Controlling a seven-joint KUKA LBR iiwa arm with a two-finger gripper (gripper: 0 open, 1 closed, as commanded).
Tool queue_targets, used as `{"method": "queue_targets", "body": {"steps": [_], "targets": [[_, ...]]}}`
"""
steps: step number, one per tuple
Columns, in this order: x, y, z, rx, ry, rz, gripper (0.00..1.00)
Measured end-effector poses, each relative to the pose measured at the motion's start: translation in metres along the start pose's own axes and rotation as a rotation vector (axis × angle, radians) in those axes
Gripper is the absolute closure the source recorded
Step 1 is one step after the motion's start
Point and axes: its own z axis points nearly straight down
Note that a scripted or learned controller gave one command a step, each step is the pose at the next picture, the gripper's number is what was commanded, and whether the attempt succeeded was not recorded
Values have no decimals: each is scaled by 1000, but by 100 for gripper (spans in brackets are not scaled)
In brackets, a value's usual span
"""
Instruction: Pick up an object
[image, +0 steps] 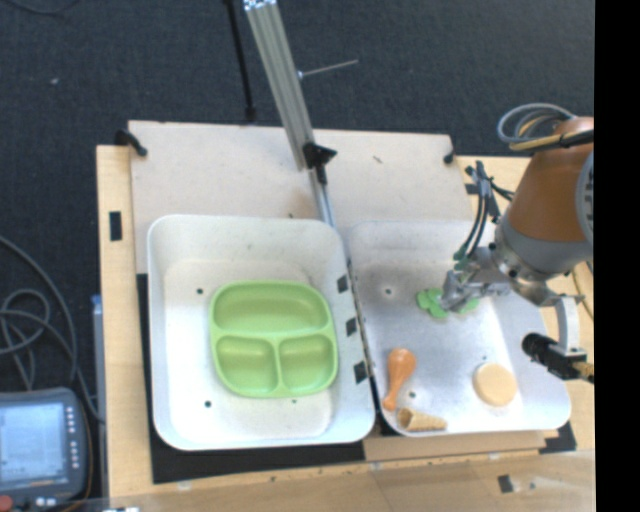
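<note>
Pincer (460, 298) sits low in the right bin (520, 400), right at a small green thing (432, 302); I cannot tell its state. It should squeeze firmly, then lift slowly and straight up

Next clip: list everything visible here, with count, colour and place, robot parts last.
white bins: 2, white, side by side on the bench
divided plate: 1, light green, three compartments, middle of the left bin
small green object: 1, green, upper middle of the right bin, right at the gripper tip
orange spoon-like piece: 1, orange, lower left of the right bin
tan wedge: 1, tan, near front edge of the right bin
round tan piece: 1, tan, lower right of the right bin
metal post: 1, grey, slanting behind the bins
screen device: 1, grey, lower left floor
arm: 1, grey with orange band, from the right
gripper: 1, over the right bin
</note>
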Motion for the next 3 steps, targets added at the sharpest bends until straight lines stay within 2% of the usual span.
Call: {"method": "queue_targets", "body": {"steps": [1,3], "targets": [[55,20,4,2,2,-5,100],[151,49,-25,1,2,-5,100]]}}
